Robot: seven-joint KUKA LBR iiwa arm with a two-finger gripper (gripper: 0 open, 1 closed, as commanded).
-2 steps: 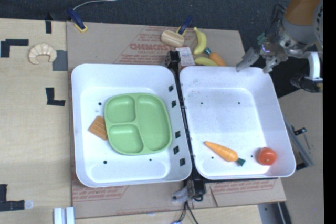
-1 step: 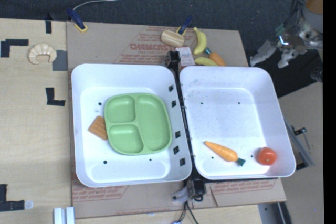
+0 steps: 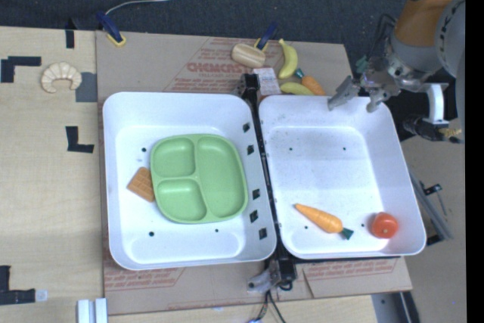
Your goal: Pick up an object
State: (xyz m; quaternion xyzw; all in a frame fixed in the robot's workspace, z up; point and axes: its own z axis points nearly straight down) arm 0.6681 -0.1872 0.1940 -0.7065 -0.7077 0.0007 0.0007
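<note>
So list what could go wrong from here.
The carrot and tomato lie near the front edge of the right bin, while the gripper hangs over its far rim, so a long reach may be mis-aimed. The round tomato sits close to the bin's corner wall: it could roll or leave little room for the fingers.

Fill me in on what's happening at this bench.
A grey robot arm reaches in from the right, its claw open over the far edge of the right bin, holding nothing. A toy carrot and a tomato lie near that bin's front. The left bin holds a green divided plate with a cracker beside it.
</note>
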